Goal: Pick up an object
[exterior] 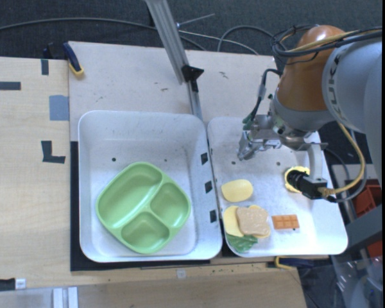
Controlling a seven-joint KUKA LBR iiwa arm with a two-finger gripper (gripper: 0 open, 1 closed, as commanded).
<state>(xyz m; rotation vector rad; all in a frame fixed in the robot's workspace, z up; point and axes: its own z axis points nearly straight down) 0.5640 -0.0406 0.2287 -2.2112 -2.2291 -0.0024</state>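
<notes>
Where the bench (25,172) is bare at the far left, its pale wood carries some pieces of grey and dark tape (59,108). A small blue and yellow clamp (74,59) sits at the upper edge, near the corner of the lighter board.

Next comes the left bin (141,117), white and shallow. A green divided plate (143,206) with three compartments lies in its lower half, turned at a slant, close to the front wall.

A grey metal bar (170,31) comes down from the top of the view and ends near the place where the two bins meet.

The right bin (321,236) touches the left one along its side. The things to pick up are all in its lower half. A yellow oval toy piece (237,190) lies near the left wall. Just below it is a small pile: a toy bread slice (253,221) lies on top of a yellow cheese slice (230,220), and a green leaf (242,242) sticks out under them at the front wall. An orange cracker (285,222) lies just beside the bread, on its right, flat on the floor of the bin.

The pincer (247,149) points down over the upper part of the right bin, above the yellow oval piece and apart from it. I cannot tell if the pincer is open or closed. The arm (308,76), with its orange band, reaches in from the right behind it.
</notes>
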